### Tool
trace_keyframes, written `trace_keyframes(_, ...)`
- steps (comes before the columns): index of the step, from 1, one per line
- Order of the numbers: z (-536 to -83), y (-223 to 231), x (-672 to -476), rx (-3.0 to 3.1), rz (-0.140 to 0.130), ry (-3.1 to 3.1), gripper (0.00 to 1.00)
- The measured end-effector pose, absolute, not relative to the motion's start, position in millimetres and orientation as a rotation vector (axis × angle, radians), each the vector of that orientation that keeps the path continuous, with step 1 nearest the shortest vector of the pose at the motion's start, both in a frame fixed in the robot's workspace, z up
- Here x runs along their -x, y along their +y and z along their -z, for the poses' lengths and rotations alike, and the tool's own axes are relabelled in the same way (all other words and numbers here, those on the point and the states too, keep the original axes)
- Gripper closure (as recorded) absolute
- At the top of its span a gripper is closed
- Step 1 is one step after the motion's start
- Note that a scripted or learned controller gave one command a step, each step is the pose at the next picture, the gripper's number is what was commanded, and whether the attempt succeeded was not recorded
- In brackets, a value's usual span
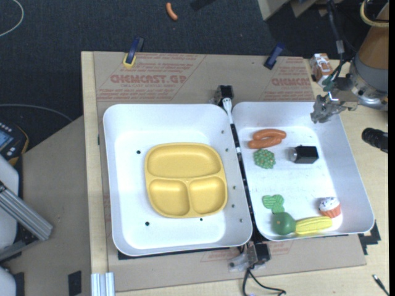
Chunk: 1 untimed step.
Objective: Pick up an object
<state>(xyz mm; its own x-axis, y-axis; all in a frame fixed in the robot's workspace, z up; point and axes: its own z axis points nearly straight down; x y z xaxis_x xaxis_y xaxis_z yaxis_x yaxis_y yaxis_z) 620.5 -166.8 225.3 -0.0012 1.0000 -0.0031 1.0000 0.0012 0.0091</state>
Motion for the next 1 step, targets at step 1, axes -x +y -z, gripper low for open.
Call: trace_keyframes(1, -217.1, -106.6, -619.8, -2.217, -0.001, 2.231, 1.00)
